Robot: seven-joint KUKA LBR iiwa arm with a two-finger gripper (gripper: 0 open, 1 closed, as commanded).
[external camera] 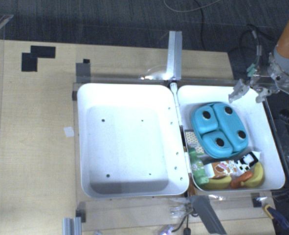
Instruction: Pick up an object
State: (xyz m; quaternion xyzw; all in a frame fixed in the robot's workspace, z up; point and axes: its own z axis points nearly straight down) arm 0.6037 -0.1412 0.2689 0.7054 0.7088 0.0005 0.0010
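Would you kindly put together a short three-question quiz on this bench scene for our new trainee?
1. True or false: the blue tray lies in the left bin.
2. Which lies nearest the right bin's front wall: A) the tray, B) the banana, C) the hand?
3. Fill in: the hand hovers over the right bin's ____ right corner.

Key: 1 false; 2 B; 3 far.

We count two shallow white plastic bins [85, 131]. One blue four-lobed plastic tray [219, 129] lies there. We see one yellow banana [232, 180].
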